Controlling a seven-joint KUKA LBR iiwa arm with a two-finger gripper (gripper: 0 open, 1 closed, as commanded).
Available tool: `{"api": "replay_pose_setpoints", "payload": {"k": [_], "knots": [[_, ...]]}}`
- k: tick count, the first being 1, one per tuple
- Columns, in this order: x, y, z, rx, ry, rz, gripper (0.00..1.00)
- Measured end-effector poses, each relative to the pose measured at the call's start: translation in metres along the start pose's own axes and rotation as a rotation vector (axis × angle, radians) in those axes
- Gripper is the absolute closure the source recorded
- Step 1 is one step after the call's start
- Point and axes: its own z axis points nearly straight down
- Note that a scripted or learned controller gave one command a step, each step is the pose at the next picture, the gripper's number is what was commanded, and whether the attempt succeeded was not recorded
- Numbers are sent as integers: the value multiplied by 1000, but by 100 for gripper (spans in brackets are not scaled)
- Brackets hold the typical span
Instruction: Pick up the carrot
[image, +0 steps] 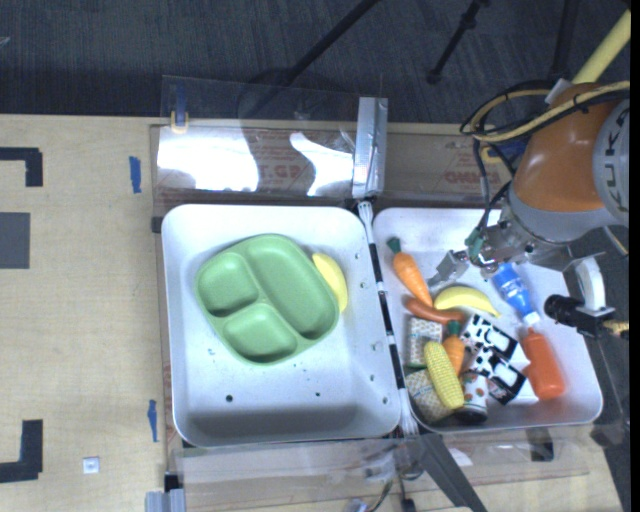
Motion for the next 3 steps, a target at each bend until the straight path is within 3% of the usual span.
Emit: {"api": "replay_pose_setpoints", "payload": {"k": [1,2,3], "knots": [[-13,12,81,-16,-6,238,0],[-9,30,95,-9,-4,42,0],[-9,32,88,-10,-3,43,100]]}}
